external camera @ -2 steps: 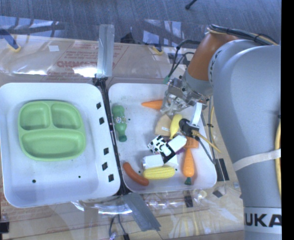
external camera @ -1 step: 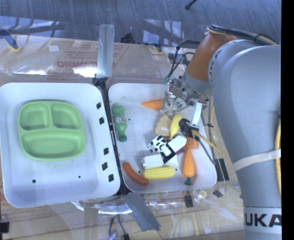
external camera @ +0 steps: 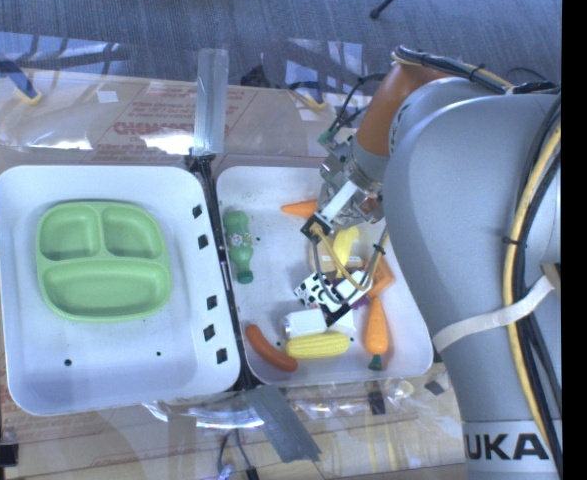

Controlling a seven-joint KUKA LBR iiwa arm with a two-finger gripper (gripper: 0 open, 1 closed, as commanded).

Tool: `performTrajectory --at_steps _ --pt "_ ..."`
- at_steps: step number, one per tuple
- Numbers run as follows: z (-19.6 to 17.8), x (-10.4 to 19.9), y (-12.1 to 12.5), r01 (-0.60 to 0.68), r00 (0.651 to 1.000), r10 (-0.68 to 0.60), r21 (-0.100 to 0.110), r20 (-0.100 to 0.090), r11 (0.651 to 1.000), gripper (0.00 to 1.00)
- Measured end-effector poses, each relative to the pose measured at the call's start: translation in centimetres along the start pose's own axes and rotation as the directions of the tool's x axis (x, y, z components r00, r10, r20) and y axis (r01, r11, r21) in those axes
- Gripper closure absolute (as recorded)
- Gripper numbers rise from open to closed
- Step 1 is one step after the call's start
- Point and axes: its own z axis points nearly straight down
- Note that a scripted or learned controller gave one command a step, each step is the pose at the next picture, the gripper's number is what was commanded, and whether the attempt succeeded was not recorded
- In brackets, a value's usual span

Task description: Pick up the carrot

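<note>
Plainly, the trouble here is the crowding in the right bin (external camera: 273, 183): my end effector (external camera: 325, 253) hangs low over a heap of toy food, and anything I close on could be the wrong piece. The carrot (external camera: 376, 328) lies near the bin's front right corner, orange with a small green tip pointing toward the front wall, just beside a yellow corn cob (external camera: 318, 345) and close to a black-and-white block (external camera: 313, 290). A second orange piece (external camera: 299, 208) sits toward the back of the same bin, and a red-brown sausage (external camera: 270, 348) lies along the front; either could be taken for the target by colour. From where I am, the carrot is nearer the front of the bin and toward the arm's side of it, close by but not under my tips. I cannot tell how wide my end effector stands, since its dark tips merge with the clutter beneath. If I descend here I judge I would strike the yellow piece (external camera: 344, 245) or the block and shove the pile, perhaps rolling the carrot against the wall where a grip is harder. A green bottle (external camera: 237, 243) lies by the divider, and the left bin (external camera: 33, 368) carries a green plate (external camera: 103, 260), both well apart from the work.
</note>
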Motion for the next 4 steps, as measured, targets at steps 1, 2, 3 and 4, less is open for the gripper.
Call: performTrajectory --at_steps 1,2,3,4 --pt "0.2 -2.4 1.2 -0.2 0.98 0.2 0.004 0.002 0.98 0.0" --pt "0.3 -1.9 -0.7 -0.412 0.911 0.412 0.006 0.004 0.911 0.0" --pt "0.2 -3.3 -4.0 -0.355 0.935 0.355 0.004 0.001 0.935 0.0" --pt "0.3 -1.9 -12.3 -0.263 0.965 0.263 0.005 0.002 0.965 0.0"
